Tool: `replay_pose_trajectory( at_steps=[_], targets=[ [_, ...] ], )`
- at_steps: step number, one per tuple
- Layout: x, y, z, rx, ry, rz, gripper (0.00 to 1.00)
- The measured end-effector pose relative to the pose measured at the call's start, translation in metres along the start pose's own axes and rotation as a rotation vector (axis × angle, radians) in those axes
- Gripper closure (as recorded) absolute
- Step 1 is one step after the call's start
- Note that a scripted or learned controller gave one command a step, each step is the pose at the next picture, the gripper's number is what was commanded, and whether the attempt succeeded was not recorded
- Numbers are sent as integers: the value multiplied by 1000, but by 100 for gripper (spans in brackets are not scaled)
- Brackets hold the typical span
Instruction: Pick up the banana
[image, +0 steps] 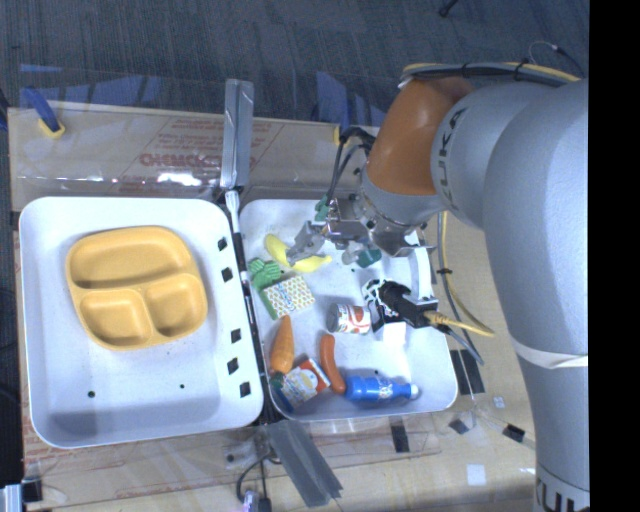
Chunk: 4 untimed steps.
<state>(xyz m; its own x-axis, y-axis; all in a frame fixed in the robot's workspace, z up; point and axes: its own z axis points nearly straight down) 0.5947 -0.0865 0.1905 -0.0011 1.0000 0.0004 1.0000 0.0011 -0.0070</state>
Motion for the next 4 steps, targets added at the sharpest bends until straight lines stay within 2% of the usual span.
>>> replay_pose_trajectory(
  at_steps=[1,2,3,4],
  targets=[
    [-16,24,99,-4,1,189,0],
    [-15,24,89,-1,1,184,100],
    [45,62,-2,-5,2,472,100],
    [32,62,-2,-5,2,588,100]
  ],
)
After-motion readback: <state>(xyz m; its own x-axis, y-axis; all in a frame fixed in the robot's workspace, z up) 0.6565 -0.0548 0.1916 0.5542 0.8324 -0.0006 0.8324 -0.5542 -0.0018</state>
